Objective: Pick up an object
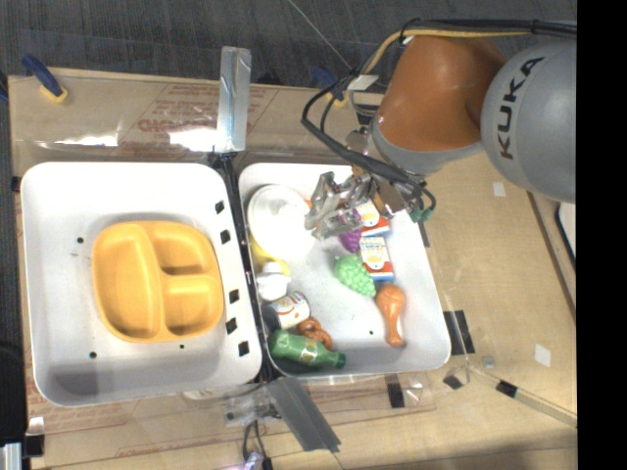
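Note:
My gripper (pixel 331 211) hangs low over the upper middle of the right bin (pixel 423 292), its metal fingers pointing left and down. Right under it lie a purple grape bunch (pixel 350 237) and a small red, white and blue carton (pixel 375 253). A white bowl (pixel 274 213) sits just left of the gripper. Lower in the bin are a green grape bunch (pixel 356 274), an orange drumstick (pixel 391 312), a green bottle (pixel 306 352), a yellow piece (pixel 271 259) and a small white and orange toy (pixel 287 308). I see nothing lifted between the fingers.
The left bin (pixel 49 204) holds a yellow divided tray (pixel 157 280). A taped divider (pixel 233 96) rises at the back between the bins. Black cables (pixel 328 130) loop beside the orange wrist (pixel 436 91) above the right bin.

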